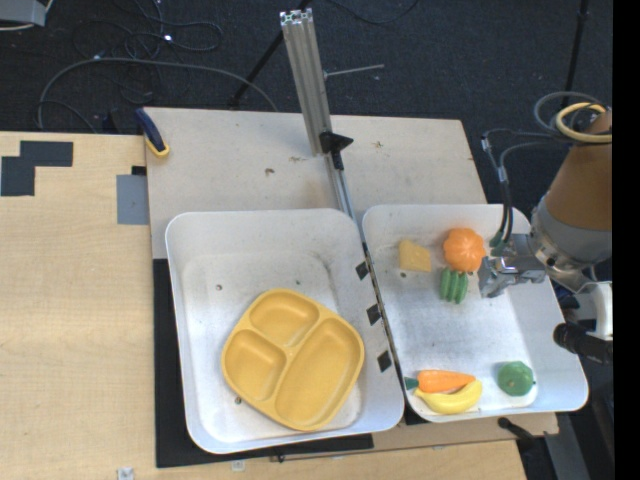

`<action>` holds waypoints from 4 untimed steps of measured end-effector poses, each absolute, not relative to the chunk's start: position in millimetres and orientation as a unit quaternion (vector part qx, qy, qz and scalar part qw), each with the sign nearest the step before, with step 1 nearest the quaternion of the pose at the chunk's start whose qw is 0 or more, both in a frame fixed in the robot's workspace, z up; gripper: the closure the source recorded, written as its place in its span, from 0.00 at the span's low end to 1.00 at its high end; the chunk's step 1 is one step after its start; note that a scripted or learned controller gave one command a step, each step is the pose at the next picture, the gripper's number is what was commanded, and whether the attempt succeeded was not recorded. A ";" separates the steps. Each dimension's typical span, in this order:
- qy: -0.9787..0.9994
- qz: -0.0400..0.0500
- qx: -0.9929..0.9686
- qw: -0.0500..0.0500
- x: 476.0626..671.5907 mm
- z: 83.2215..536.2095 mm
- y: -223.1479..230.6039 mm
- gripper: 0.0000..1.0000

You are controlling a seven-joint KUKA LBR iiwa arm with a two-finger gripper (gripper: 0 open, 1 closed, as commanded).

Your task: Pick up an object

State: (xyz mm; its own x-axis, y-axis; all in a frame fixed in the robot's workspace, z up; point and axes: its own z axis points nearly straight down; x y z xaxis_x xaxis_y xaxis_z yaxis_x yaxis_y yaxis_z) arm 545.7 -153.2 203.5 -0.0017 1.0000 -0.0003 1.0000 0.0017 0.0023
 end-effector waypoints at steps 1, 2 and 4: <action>0.707 0.000 0.707 0.000 546.0 210.2 -153.9 1.00; 0.709 0.000 0.706 -0.001 553.2 221.7 -99.7 1.00; 0.709 -0.001 0.706 -0.002 550.1 228.2 10.9 1.00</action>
State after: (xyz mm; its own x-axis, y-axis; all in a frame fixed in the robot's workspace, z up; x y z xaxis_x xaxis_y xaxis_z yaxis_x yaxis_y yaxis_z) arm 550.1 10.9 228.2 -0.0041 1.0000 0.0015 1.0000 0.0041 -0.0033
